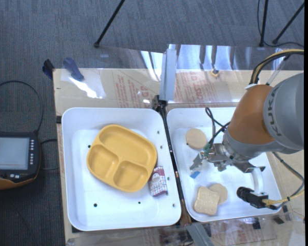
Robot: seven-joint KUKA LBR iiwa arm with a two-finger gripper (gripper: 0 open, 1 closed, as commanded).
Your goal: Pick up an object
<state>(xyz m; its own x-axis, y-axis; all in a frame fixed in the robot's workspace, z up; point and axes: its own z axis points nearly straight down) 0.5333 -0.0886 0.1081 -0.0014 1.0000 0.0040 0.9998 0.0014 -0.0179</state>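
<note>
so my gripper is low in the right bin, can't tell its state, between round cookie and toast, probably lining up a grab.

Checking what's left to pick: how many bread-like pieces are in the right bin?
3: a round piece near the bin's far left, a toast slice at the near edge, a round piece touching it. The arm may hide more.

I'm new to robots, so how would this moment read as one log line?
gripper: above right bin | yellow tray: left bin | round cookie, toast: untouched
</note>
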